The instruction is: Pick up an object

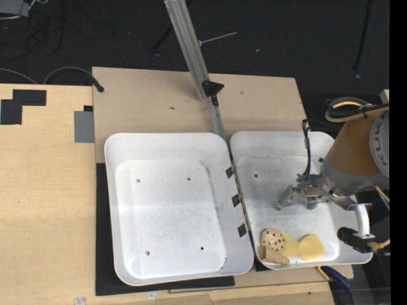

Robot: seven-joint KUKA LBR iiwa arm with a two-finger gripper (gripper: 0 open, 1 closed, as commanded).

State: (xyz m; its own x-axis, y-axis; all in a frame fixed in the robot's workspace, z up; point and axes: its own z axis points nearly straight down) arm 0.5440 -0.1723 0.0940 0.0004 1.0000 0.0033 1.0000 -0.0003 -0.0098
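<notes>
Whether the jaws stood wide or narrow could not be told; the gripper [294, 197] hung low over the right bin [270, 154], mid-floor. Two objects lay by its near edge: a speckled cookie [273, 240] and a yellow wedge [310, 247].

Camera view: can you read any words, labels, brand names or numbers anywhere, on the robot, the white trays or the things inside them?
None can be read: the arm, both white bins and the yellowish objects show no legible writing.
</notes>
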